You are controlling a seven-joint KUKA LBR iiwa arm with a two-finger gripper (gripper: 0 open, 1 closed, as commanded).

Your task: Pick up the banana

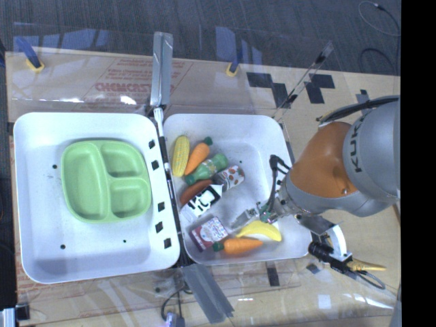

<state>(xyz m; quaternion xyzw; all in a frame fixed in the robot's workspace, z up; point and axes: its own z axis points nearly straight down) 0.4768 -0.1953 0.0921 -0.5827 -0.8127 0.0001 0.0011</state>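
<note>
The banana (259, 231) lies near the front of the right bin (289, 148), touching a carrot (240, 246) on its near side, with the hand (262, 214) low just above it; I cannot tell how the hand is set. Crowded so, the hand may catch the carrot too, or the curved banana may roll aside and slip free.

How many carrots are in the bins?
2, both in the right bin: one carrot beside the corn, another carrot below the banana. More may be hidden.
</note>
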